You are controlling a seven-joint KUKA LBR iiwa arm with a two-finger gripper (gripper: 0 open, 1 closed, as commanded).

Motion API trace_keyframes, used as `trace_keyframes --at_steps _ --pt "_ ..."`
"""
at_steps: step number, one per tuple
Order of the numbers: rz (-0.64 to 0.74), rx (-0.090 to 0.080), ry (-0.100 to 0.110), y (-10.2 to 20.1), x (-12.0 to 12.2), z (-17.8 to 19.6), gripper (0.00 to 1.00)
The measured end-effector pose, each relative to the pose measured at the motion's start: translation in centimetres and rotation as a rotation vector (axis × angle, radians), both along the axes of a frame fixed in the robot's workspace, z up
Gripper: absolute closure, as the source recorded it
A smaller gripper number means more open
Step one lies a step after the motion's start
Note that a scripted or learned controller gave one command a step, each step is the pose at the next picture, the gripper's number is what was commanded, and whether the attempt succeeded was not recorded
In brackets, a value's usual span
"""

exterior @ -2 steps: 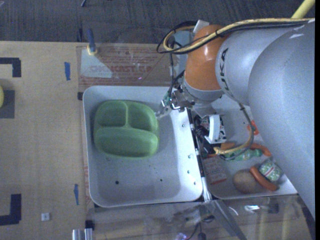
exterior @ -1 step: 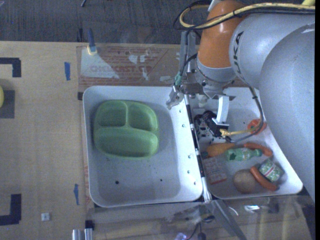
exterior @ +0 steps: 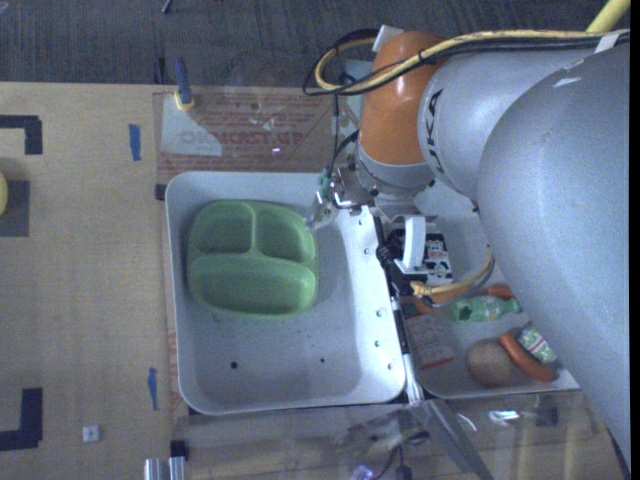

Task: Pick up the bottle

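Bottle: small, clear green plastic, lying on its side in the right bin, just beside an orange item, partly hidden by the arm.

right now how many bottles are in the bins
1. The bottle, green and lying on its side, is in the right bin beside a potato. The arm covers much of that bin, so more may be hidden.

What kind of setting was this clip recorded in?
Probably a robotics lab bench: a KUKA arm reaches over two white bins, blue tape marks dot the wooden benchtop, and test objects include a green divided plate.
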State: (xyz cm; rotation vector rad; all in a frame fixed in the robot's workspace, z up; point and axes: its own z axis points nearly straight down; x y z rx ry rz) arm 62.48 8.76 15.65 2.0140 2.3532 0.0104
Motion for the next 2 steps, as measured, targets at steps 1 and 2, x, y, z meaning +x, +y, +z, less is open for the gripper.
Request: trace_keyframes --at_steps 1,2 --pt "-0.056 0.001 -0.02 0.1 -0.2 -0.5 0.0" --pt "0.125 0.021 0.041 4.0 -6.6 3.3 0.0"
